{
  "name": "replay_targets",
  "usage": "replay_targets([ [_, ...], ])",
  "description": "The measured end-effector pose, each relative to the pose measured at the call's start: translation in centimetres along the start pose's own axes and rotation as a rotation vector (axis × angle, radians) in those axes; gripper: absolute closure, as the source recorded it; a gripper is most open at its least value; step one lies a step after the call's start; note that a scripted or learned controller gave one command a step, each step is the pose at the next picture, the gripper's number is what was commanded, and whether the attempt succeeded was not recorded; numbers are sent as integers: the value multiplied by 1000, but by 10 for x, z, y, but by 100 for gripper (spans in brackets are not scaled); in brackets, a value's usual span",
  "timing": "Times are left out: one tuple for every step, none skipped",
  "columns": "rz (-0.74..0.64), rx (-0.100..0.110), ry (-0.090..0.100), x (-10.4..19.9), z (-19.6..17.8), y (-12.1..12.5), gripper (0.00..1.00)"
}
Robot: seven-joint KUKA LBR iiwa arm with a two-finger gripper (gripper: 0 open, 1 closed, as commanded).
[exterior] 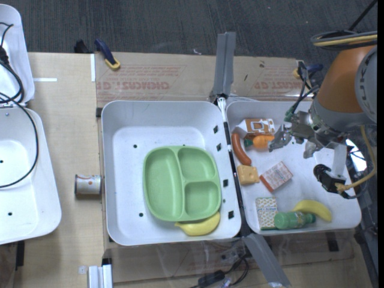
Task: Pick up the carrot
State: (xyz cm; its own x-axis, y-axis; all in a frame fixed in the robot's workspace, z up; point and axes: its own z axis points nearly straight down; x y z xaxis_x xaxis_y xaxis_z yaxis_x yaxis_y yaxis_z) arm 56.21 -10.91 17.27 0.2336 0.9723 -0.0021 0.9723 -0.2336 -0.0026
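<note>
One carrot (pixel 263 141), two bananas (pixel 314 208), one green tray (pixel 182 183).

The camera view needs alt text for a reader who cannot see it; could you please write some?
The gripper hovers beside the orange carrot in the right bin, among a sausage and banana. The left bin holds a green tray.
</note>
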Motion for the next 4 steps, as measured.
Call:
replay_targets([
  [-110, 0, 1, 20, 82, 22, 0],
  [-109, 2, -1, 20, 74, 22, 100],
  [171, 0, -1, 81, -18, 25, 100],
  [172, 1, -1, 81, -18, 25, 0],
])
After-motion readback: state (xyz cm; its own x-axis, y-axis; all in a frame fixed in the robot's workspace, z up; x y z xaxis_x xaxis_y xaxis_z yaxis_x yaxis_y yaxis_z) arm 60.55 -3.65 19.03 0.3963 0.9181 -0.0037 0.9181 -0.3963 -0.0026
